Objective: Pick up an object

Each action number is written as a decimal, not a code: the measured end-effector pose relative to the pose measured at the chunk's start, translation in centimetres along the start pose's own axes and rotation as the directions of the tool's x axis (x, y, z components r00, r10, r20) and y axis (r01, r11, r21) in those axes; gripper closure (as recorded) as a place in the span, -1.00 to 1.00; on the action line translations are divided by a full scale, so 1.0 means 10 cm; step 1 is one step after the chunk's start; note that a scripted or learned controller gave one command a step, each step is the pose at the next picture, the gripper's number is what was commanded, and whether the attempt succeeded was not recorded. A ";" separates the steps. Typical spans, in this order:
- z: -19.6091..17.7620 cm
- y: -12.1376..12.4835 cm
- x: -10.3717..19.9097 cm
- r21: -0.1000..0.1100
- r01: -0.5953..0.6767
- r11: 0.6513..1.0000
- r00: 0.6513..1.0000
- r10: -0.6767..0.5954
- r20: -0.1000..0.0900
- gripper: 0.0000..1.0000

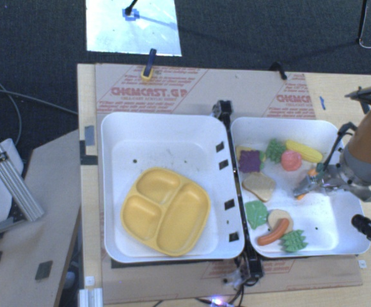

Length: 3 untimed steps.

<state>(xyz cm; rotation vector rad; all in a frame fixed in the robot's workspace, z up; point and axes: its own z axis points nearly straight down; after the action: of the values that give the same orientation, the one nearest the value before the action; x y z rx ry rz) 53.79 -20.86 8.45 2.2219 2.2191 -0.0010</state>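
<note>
The right bin holds several toy foods: a purple piece, a green broccoli, a yellow corn cob, a pink-red round fruit, a bread slice, a green leaf, a sausage and a second green piece. My gripper hangs low over the middle of this bin, to the right of the bread slice and below the red fruit. A small orange bit shows right at its tip. Whether that bit is held is unclear.
The left bin contains a yellow divided plate. A black clip joins the bins at the far rim. The grey arm crosses the right bin's right wall. Cardboard lies behind the bins.
</note>
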 end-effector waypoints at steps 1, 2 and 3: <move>-0.11 0.02 0.02 -0.003 0.004 1.000 1.000 -0.004 0.000 1.00; -1.07 0.86 1.56 -0.017 0.023 1.000 1.000 -0.023 -0.007 1.00; -1.00 0.98 2.26 -0.003 0.012 1.000 1.000 -0.012 -0.003 1.00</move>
<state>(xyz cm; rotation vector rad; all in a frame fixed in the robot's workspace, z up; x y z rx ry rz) 63.58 1.78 18.46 2.2089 2.2318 0.0057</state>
